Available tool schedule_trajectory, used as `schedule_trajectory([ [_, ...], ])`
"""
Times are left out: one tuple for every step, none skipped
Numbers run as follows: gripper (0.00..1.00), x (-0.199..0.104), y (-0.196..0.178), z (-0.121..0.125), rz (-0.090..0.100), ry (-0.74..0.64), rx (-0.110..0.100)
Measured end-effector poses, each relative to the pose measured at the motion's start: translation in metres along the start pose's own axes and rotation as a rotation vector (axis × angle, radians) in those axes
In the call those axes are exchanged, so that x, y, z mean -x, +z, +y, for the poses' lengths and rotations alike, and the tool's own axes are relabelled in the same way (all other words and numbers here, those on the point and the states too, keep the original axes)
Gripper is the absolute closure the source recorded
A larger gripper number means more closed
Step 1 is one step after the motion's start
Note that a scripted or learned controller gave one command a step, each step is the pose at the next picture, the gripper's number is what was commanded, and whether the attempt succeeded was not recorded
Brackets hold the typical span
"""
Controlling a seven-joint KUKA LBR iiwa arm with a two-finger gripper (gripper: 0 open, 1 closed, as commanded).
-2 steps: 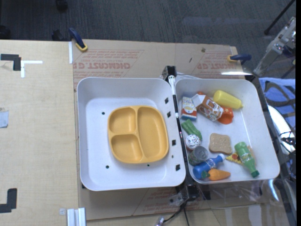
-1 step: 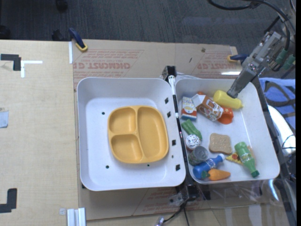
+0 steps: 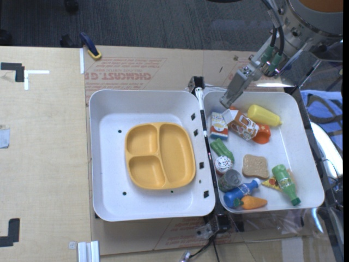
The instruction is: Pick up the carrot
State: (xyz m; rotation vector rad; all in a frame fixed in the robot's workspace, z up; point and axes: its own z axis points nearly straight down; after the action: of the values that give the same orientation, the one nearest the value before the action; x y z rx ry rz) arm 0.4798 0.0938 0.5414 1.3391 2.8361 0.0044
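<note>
The carrot [image 3: 253,202] lies at about 6 o'clock in the right bin [image 3: 305,146], against its near wall, touching the blue bottle [image 3: 240,192] on its 9 o'clock side. The claw [image 3: 228,100] hangs near the bin's 11 o'clock corner, just above a small carton [image 3: 218,125], well apart from the carrot; whether it is spread or pressed together cannot be told. The left bin [image 3: 103,162] holds a yellow divided plate [image 3: 160,155].

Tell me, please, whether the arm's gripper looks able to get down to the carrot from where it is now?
Probably yes: the carrot lies uncovered at the right bin's near edge, though a blue bottle presses against it. The gripper hovers at the far side.
</note>
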Motion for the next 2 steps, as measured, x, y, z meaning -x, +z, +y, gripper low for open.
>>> schedule_trajectory([
  [0.0, -0.036, 0.0, 0.051, 0.001, 0.146, -0.003],
  [0.0, -0.065, 0.045, 0.083, 0.002, 0.168, -0.007],
])
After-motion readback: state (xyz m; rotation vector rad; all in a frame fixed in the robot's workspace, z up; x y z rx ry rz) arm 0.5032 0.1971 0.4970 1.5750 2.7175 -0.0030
